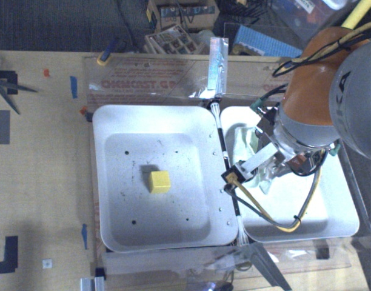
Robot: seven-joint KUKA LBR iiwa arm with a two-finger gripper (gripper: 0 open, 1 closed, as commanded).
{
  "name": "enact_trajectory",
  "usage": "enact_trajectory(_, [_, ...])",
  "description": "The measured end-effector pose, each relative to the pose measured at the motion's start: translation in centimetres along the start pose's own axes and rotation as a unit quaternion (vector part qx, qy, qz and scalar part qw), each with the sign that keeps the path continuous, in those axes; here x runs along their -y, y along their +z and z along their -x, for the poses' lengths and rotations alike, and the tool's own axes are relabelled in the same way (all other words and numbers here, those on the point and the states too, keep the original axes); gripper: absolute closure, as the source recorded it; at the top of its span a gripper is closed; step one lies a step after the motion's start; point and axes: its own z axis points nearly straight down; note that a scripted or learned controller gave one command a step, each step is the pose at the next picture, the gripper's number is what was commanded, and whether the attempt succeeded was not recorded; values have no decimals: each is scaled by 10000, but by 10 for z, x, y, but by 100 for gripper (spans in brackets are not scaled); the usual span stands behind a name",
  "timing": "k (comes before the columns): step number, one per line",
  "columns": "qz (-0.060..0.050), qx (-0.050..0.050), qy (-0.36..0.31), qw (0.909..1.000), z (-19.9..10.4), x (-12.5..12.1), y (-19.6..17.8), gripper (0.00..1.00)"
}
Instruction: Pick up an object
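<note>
A small yellow cube point(160, 181) lies near the middle of the left bin point(113, 132). My gripper point(265, 178) hangs over the left part of the right bin point(337, 223), close to the divider between the two bins. The grey arm with its orange band hides much of that bin. A pale green and white object point(241, 137) lies in the right bin's far left corner, just beyond the gripper and partly hidden by it. The cube sits well to the gripper's left, across the divider.
A yellow cable point(276, 225) loops from the wrist down over the right bin's floor. Beyond the bins a clear plastic sheet point(149, 80) and a foil-wrapped post point(217, 65) stand on the bench. Blue markers and black brackets lie on the wooden bench at left.
</note>
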Motion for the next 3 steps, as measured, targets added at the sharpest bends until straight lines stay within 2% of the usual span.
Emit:
enact_trajectory(1, [-19,12,2359,9718,-8,0,74,100])
enact_trajectory(2, [4,-18,2387,9711,-9,8,53,100])
enact_trajectory(3, [9,-17,2369,9715,2,-4,37,100])
